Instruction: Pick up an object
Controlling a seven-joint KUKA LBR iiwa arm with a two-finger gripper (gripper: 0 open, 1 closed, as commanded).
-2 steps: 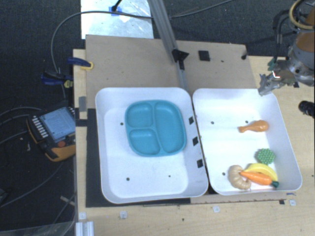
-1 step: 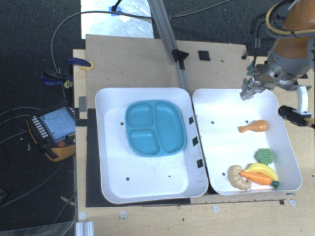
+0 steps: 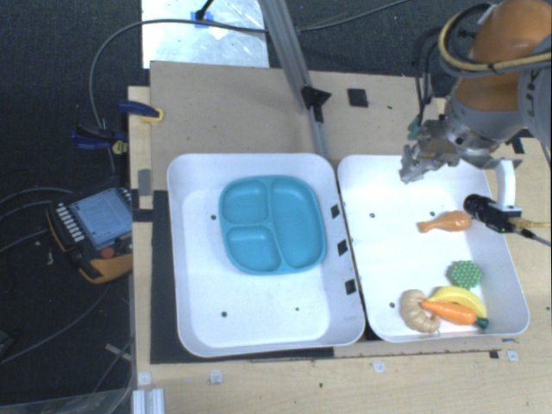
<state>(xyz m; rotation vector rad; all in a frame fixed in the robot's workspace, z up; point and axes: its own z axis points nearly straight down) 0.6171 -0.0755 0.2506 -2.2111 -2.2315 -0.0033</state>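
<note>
1. Two shallow white bins are set side by side on the tabletop [image 3: 241, 110]: the left bin [image 3: 198, 300] and the right bin [image 3: 379, 257], named as they are seen in the camera view.
2. A blue divided plate [image 3: 272, 224] is laid flat in the left bin, nearer its far edge than its near edge.
3. The grey and orange arm [image 3: 500, 59] is brought in from the right, and the jaws are held over the far left corner of the right bin.
4. Whether the jaws are open or closed cannot be told from this view.
5. An orange-brown toy drumstick [image 3: 444, 222] is found by the right edge of the right bin, about midway along it and apart from the jaws.
6. A green knobbly toy [image 3: 465, 273] is placed further along the same edge, towards the near right corner.
7. In that near right corner a yellow banana [image 3: 460, 297] and an orange carrot [image 3: 454, 312] are laid touching each other.
8. A beige curled toy [image 3: 417, 311] is seen just left of them, against the carrot's tip.
</note>
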